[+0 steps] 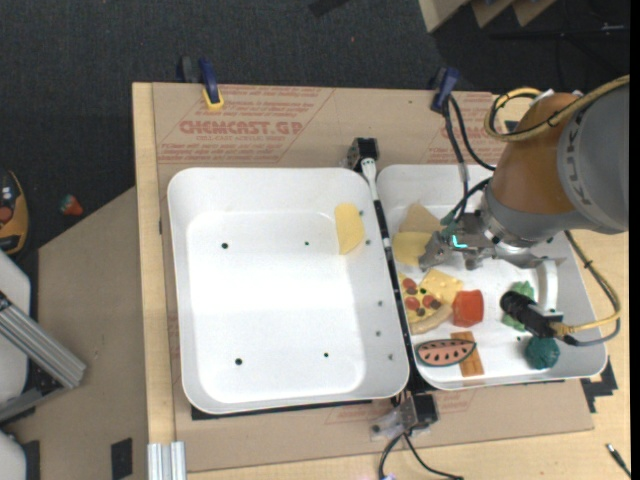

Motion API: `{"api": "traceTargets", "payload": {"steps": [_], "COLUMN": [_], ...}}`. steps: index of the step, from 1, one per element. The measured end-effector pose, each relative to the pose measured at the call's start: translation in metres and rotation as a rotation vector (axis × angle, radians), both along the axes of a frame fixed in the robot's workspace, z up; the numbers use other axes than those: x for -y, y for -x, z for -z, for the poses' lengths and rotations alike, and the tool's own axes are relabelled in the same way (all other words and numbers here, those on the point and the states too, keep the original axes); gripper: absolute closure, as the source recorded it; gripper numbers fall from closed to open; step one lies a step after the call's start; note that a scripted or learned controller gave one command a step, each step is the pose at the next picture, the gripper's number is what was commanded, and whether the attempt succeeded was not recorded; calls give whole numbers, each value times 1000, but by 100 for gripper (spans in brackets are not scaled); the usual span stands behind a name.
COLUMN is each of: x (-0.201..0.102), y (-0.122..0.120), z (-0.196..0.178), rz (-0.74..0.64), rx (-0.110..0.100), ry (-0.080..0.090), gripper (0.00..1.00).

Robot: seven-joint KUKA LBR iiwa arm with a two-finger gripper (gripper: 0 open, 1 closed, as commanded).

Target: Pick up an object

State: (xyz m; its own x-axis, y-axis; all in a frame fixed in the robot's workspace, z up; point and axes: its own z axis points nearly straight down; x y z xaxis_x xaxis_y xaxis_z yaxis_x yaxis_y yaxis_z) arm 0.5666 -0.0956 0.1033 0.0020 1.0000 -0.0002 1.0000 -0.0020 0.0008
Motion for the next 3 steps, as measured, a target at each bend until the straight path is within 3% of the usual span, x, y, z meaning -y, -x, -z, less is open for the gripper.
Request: {"api": "traceTargets", "payload": {"steps": [1, 2, 3], "x": [10, 9, -36], "y": [31, 31, -55], "z": [17, 8, -89], "rz": [2, -1, -10], "rx": [5, 3, 17], "ry": [-1, 1, 1], "gripper": [0, 100, 100]}}
